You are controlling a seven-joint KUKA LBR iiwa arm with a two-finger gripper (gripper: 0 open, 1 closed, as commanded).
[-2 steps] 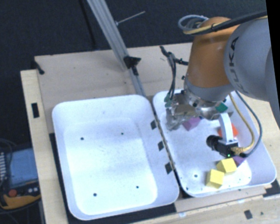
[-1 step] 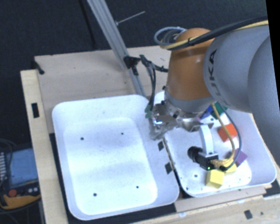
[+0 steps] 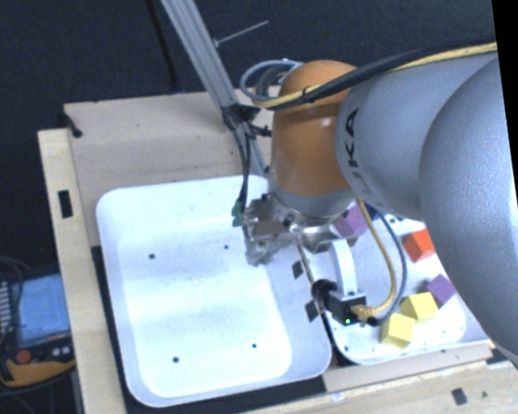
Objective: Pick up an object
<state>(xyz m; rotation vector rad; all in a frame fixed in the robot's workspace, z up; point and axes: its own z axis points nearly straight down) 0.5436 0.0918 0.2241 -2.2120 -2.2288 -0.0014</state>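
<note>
My arm fills the right side of the camera view, its orange band over the seam between the two bins. The gripper hangs below it, above the right edge of the left bin. In the right bin lie two yellow blocks, an orange block, a purple block and another purple block partly under the wrist. I see nothing between the gripper's tips.
The left bin's white floor shows only a few dark specks. A metal strut slants up behind the arm. A cable loops from the wrist over the right bin. A blue device sits left of the bench.
</note>
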